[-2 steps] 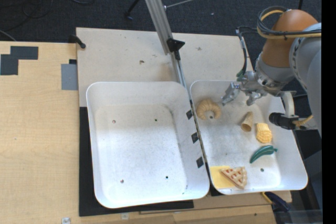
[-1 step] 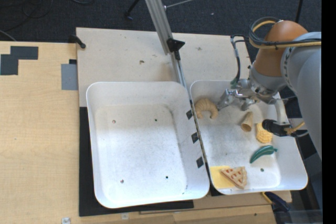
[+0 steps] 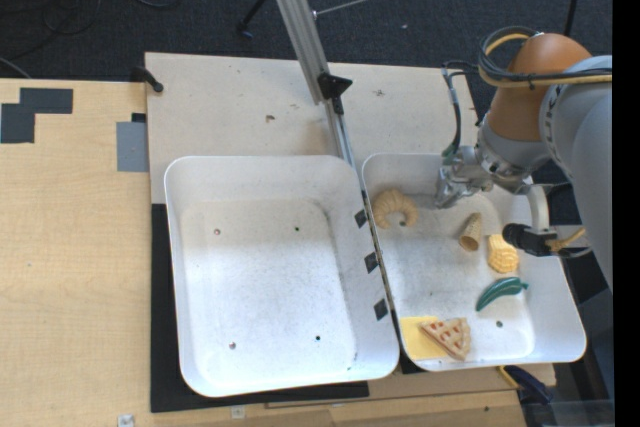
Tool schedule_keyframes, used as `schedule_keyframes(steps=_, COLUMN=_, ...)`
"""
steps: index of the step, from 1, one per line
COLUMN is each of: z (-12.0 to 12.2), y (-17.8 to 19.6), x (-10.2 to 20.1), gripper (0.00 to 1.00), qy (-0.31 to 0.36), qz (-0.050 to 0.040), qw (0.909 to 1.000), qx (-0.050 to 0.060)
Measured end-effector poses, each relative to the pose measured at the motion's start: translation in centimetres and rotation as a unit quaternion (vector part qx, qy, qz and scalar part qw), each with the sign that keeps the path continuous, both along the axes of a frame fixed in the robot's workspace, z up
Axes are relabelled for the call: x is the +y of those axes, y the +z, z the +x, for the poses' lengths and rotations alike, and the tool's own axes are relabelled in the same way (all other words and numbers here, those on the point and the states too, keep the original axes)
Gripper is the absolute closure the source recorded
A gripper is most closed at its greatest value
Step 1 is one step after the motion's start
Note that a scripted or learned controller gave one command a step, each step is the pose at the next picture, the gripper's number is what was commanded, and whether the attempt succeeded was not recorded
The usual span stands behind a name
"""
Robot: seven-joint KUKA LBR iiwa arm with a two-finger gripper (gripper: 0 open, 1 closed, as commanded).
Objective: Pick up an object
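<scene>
Camera view, looking down at a slant on the counter (image 3: 230, 105): two shallow white bins sit side by side, the left bin (image 3: 200, 180) and the right bin (image 3: 560, 335), with a slanted metal rail (image 3: 298, 20) rising from between them. The pincer (image 3: 452, 193) hangs low over the upper part of the right bin, nothing visibly between its fingers, though whether it is released or clenched cannot be told. Within the right bin lie a croissant (image 3: 394, 208) near the dividing wall, a small cone (image 3: 470, 232) and a yellow corn piece (image 3: 503, 255) just beside it, a green pepper (image 3: 500, 292) below them, and a waffle wedge (image 3: 447, 334) resting on a yellow slice (image 3: 418, 337) at the near edge.
</scene>
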State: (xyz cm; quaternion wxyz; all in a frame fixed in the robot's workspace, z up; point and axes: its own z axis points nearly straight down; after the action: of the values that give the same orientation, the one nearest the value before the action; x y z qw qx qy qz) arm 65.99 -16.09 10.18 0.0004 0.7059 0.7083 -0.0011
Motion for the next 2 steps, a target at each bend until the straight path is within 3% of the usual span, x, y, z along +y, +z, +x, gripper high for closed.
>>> schedule_keyframes(steps=2, z=-0.3, y=10.6, x=-0.7, gripper=1.00, qy=-0.002, qz=0.0007, qw=1.0000, qx=-0.002)
